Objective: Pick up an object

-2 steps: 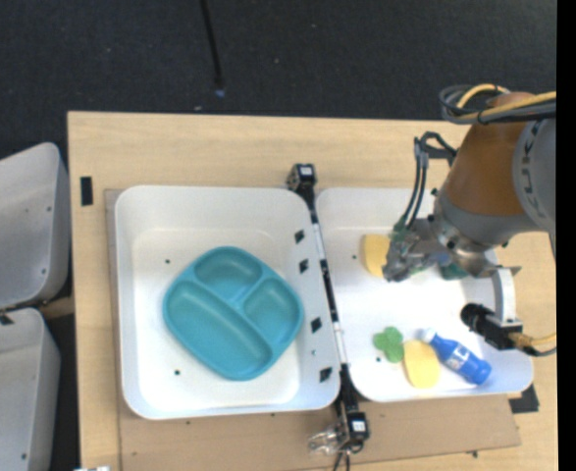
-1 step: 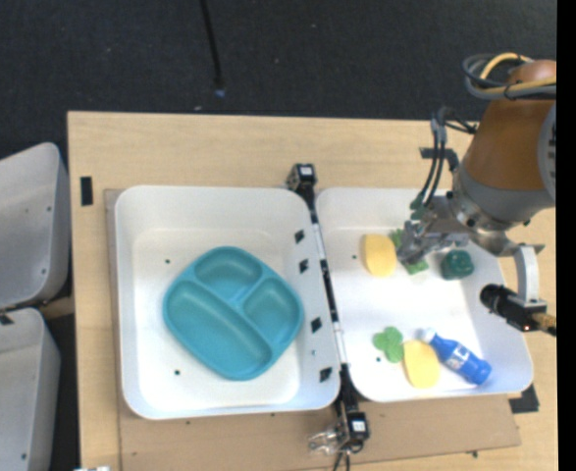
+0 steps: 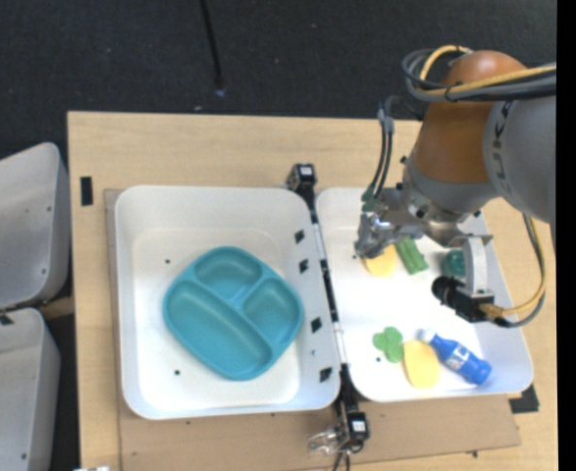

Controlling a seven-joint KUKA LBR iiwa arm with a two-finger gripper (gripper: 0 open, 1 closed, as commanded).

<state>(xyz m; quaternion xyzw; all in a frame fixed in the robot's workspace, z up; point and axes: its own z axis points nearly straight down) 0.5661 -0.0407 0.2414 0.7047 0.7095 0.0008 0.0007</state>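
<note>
Over the right bin (image 3: 361, 356), the gripper (image 3: 374, 241) hangs low at a yellow piece (image 3: 381, 261) with a green block (image 3: 410, 257) just beside it; whether the jaws are released or clenched I cannot tell. Nothing looks lifted yet, so the grasp and raise are likely both left. Nearer than the yellow piece lie a green clover-shaped toy (image 3: 389, 342), a yellow object (image 3: 420, 365) and a blue bottle (image 3: 459, 357). A teal divided plate (image 3: 232, 310) sits across the divider in the left bin (image 3: 140, 263), well apart. The green block crowds the likely target.
</note>
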